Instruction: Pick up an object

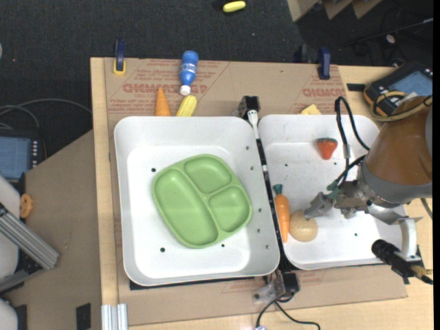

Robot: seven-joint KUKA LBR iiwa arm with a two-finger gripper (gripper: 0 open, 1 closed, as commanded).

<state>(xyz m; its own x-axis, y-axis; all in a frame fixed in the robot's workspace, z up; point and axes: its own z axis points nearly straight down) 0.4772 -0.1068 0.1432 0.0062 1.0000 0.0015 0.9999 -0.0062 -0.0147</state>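
End effector [317,208] hovered just above the beige potato [303,227] in the right bin [357,253] — grip state, couldn't tell. I'd drop straight down, avoiding the carrot [282,215] beside it.

Pretty even overhead light here, bright enough that the two white bins [206,133] nearly blow out, with only soft short shadows inside their rims. The dark floor [55,19] stays murky, and the whole shot is a bit soft and grainy.
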